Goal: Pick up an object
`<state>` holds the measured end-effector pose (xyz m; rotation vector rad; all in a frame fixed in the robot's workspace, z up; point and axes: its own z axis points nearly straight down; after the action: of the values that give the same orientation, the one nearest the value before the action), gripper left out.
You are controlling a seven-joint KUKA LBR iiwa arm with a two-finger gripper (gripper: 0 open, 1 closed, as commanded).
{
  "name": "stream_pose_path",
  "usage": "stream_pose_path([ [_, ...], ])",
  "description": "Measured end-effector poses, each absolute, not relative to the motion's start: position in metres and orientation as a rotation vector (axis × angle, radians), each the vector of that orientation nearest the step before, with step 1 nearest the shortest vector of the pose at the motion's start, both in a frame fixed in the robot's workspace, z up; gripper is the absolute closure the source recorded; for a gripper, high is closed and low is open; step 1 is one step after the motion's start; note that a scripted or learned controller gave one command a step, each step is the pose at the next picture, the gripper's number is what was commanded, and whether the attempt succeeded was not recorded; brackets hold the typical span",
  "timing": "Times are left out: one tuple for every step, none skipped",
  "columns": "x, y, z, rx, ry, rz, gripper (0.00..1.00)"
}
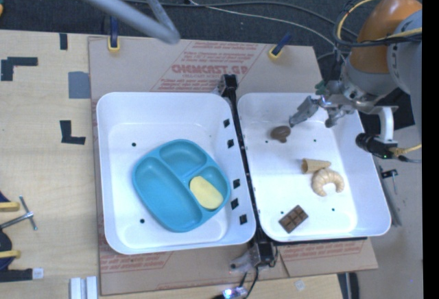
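Overhead, the tool (314,111) hangs over the right bin (363,222), fingers spread apart, gripping nothing. Just beside its left fingertip lies a brown lump (279,132). Croissant (327,182), cone (315,165) and chocolate bar (293,219) lie nearer. Left bin (110,153): blue tray (164,184) bearing a yellow piece (206,192).

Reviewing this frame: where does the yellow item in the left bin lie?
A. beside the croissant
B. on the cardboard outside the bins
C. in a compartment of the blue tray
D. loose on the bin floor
C: the yellow item sits in a right-hand compartment of the blue tray, inside the left bin.
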<state>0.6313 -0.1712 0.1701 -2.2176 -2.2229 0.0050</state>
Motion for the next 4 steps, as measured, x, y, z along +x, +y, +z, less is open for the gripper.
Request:
stream_pose_path([
  [0.621,-0.176,0.115,-2.217,-2.220,0.007,0.00],
  [0.622,-0.175,0.084,-2.220,-2.225,0.003,0.00],
  [0.623,-0.176,0.096,-2.222,-2.229,0.001,1.00],
  [0.626,-0.168,0.156,-2.221,-2.226,-0.003,1.00],
])
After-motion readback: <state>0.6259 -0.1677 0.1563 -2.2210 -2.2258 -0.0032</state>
